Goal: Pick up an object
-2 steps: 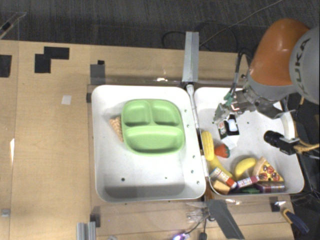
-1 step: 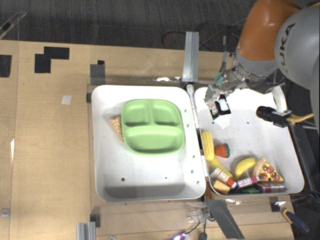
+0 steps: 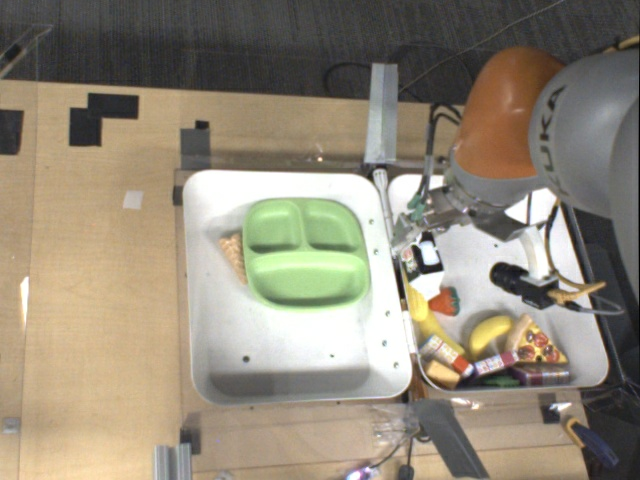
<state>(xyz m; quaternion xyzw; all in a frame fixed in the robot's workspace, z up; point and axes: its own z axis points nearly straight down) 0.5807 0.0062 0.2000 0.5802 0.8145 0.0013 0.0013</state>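
1. Two shallow white bins sit side by side on the wooden counter [image 3: 100, 268]: the left bin [image 3: 200, 298] and the right bin [image 3: 470, 258].
2. One green divided plate [image 3: 305, 251] lies flat in the middle of the left bin, taking up much of its floor.
3. A tan, waffle-textured piece [image 3: 233, 256] lies just beside the plate's left edge, partly tucked under it.
4. The grey arm [image 3: 590, 118], with its orange band [image 3: 505, 108], reaches in from the right over the right bin.
5. The gripper [image 3: 412, 230] is low at the upper left of the right bin, close to the wall shared with the left bin. From this angle it cannot be told whether it is open or closed, or whether it has hold of anything.
6. A small black-and-white item [image 3: 428, 256] sits just below the gripper, near the same wall; whether they touch is unclear.
7. The other objects cluster along the right bin's near side:
   - a red-orange piece with a green top [image 3: 445, 300], beside a yellow piece [image 3: 420, 308] at the left wall;
   - a yellow banana [image 3: 488, 333] near the middle;
   - a pizza slice [image 3: 535, 345] just right of the banana;
   - a small can [image 3: 440, 353] in the near left corner;
   - a dark bottle-like item [image 3: 535, 375] lying along the near wall.
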